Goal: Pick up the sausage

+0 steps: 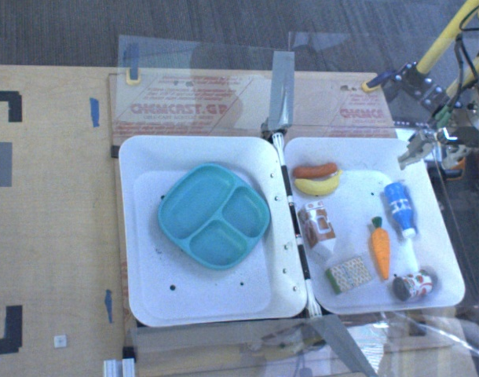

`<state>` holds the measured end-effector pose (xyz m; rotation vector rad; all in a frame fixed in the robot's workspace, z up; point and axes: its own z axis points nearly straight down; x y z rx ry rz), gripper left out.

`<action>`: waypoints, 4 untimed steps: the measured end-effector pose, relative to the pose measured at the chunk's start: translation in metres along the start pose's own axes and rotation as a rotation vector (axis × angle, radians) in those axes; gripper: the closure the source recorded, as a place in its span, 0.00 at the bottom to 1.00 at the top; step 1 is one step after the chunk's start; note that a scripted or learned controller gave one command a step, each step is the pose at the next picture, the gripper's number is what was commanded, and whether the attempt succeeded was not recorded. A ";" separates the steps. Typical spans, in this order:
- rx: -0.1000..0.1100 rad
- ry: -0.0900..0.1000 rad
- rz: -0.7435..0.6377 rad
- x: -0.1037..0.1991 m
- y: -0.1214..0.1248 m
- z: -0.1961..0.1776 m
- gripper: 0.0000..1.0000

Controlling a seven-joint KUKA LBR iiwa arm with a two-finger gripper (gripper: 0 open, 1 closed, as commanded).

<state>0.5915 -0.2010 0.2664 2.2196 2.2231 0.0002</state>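
Observation:
The sausage is a short red-brown link lying crosswise at the far left of the right bin. It rests against the far side of a yellow banana. My gripper hangs over the right bin's far right corner, well to the right of the sausage and apart from every object. Its grey parts are small and partly cut off by clutter at the view's edge.
The right bin also holds a brown-and-white carton, a blue bottle, a carrot, a patterned block and a small can. A teal divided plate lies in the left bin. A yellow pole slants at top right.

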 end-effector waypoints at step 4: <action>-0.004 -0.002 -0.147 0.120 0.076 0.011 1.00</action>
